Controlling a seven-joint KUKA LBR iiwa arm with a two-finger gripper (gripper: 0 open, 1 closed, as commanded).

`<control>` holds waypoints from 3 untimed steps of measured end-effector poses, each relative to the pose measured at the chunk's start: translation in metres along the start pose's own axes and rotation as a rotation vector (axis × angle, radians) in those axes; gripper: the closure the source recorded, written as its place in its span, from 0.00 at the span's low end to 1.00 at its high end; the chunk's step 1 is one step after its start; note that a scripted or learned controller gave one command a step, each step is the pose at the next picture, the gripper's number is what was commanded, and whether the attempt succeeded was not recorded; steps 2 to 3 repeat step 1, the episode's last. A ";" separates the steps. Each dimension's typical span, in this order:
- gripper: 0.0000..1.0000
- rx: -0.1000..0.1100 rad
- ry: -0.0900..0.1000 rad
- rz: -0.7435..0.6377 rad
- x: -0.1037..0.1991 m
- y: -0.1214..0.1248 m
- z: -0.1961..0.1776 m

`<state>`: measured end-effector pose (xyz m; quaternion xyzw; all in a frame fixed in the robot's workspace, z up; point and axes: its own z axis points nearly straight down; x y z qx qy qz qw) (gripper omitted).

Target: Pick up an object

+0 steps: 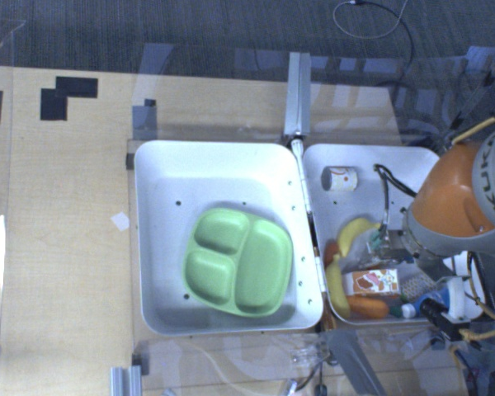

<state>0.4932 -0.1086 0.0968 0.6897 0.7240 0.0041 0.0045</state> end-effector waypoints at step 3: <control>1.00 0.012 0.002 -0.210 -0.078 -0.007 -0.102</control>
